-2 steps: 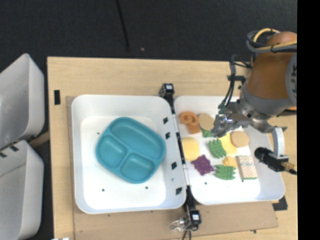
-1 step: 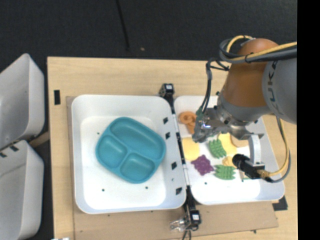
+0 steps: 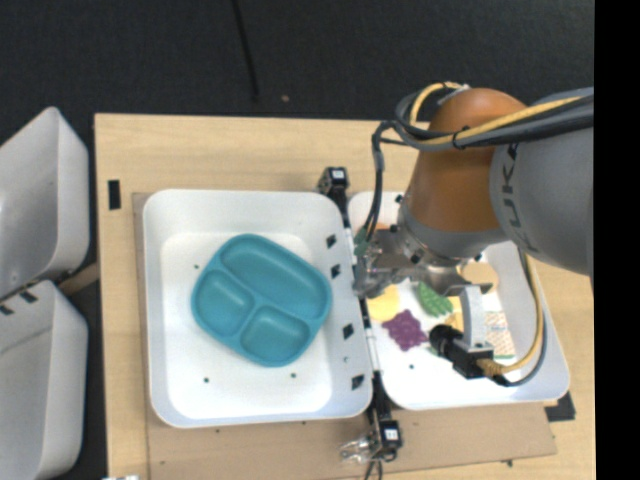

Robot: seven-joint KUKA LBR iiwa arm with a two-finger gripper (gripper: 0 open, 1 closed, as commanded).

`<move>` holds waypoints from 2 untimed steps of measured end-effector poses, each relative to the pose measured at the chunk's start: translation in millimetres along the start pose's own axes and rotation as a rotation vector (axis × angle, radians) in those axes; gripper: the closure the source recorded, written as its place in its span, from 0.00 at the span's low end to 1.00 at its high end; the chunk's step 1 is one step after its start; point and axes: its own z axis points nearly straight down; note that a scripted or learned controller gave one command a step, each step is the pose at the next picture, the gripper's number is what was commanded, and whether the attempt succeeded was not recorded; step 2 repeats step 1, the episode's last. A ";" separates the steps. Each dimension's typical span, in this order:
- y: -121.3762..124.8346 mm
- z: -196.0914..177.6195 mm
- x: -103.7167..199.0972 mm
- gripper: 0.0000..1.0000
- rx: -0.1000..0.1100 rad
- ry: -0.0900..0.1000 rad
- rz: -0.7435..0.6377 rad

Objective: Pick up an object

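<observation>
Purple toy (image 3: 404,328) is lying just below-right of the gripper (image 3: 372,280), which is hanging over the right bin (image 3: 440,393).

Even overhead light, soft shadows, slightly soft focus.

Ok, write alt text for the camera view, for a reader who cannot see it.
A grey and orange robot arm reaches from the right over the right white bin, which holds small items including a purple piece and a green piece. The left white bin holds a teal divided plate.
</observation>
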 end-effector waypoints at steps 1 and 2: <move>-23.2 4.5 55.0 1.00 0.003 -0.001 0.000; -23.2 4.5 55.0 1.00 0.003 -0.001 0.000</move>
